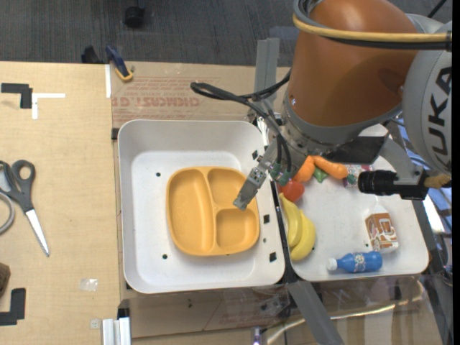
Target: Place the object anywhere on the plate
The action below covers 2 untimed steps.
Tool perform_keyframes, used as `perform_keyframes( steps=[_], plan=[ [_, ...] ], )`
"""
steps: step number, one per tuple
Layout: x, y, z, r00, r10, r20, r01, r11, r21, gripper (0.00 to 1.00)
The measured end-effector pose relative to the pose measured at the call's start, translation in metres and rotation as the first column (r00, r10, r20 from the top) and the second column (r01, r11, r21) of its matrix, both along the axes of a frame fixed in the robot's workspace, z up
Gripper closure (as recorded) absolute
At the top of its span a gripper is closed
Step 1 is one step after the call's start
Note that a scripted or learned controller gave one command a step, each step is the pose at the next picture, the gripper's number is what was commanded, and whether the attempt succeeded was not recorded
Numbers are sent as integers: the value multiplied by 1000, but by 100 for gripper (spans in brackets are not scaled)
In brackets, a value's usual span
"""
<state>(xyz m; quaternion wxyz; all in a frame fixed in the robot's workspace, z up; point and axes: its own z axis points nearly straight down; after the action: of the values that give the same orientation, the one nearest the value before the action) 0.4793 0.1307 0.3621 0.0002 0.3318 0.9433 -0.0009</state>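
A yellow plate (190, 207) with three compartments lies in the left white bin (136, 192). My gripper (245, 195) hangs low over the plate's right side, above the divider between the upper right and lower right compartments. I see no object on the plate. The right bin (338, 221) holds a banana (298, 230), a red tomato-like piece (293, 190), an orange carrot (329, 167), a blue bottle (357, 263) and a small brown and white carton (381, 232). The arm's orange band (345, 56) covers the far part of the right bin.
The wall shared by the two bins runs just right of my gripper. A black cylinder (377, 182) juts over the right bin. Scissors (25, 200) lie on the bench at far left. Cables (223, 92) trail across the cardboard behind the left bin.
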Motion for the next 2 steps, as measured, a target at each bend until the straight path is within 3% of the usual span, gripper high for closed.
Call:
perform_keyframes(
  steps=[1, 2],
  plan=[
    [0, 0, 0, 1000, 0, 0, 0, 1000, 0, 0],
    [0, -73, 23, 997, 74, 4, -74, 997, 1, 0]
  ],
)
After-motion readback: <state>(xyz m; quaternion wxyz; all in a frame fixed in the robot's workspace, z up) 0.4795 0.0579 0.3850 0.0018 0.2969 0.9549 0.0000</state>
